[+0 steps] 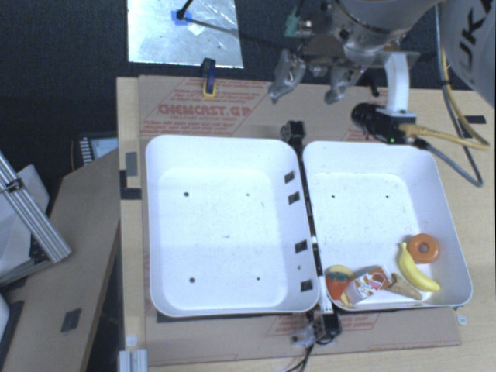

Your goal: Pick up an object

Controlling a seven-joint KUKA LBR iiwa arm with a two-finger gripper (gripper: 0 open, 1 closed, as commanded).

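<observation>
Dark carpet surrounds a plywood bench point(132, 169) on which two shallow white bins sit side by side, joined along a black hinge strip; a silvery sheet point(184, 20) lies on the floor beyond the far edge, and a yellow-and-blue clamp point(208, 79) stands at the bench's far edge, probably pinning the cardboard liner in place. The left bin point(225, 223) has nothing in it, which suggests it serves as the drop side; the right bin point(372, 208) carries all the objects, huddled in its near right corner, likely because the floor slopes toward the walls or earlier drops piled them there. A banana point(416, 270) lies near the right wall with its tip toward an orange doughnut-shaped toy point(423, 247) just beyond it; a red-and-white packet point(366, 284) rests against the near wall, touching an orange-and-yellow round toy point(339, 280) on its left and what looks like a cone-shaped piece point(404, 287) on its right. The gripper point(311, 84) hangs high over the far edge of the bench, beyond both bins and well apart from the cluster; its two fingers are spread with nothing between them, a ready pose for a descent. Judging by this, no pick has begun; the crowding against the walls may make a clean grasp awkward.
</observation>
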